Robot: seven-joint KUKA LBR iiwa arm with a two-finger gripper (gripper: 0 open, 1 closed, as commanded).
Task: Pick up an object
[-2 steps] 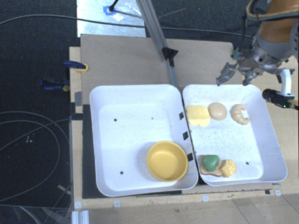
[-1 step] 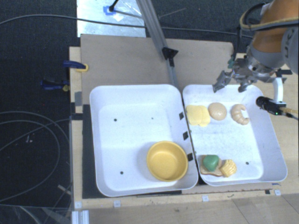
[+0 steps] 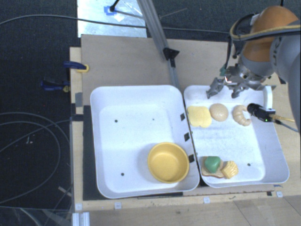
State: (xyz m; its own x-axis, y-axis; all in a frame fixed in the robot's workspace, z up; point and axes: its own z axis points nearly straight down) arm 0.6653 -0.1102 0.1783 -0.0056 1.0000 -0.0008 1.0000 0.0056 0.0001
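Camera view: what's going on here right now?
The arm reaches in from the right, its end effector open and holding nothing, above the far edge of the right bin. That bin holds a yellow flat piece, a round bun, a croissant and a green-topped toy. A yellow bowl sits in the left bin.

The grey arm [image 3: 287, 55] enters at the upper right, its orange band [image 3: 270, 29] bulging above the wrist. It bends down and leftward to the gripper [image 3: 225, 90]. The two fingers [image 3: 212, 89] are spread apart — dark tips pointing down and toward the left — with nothing held between them.
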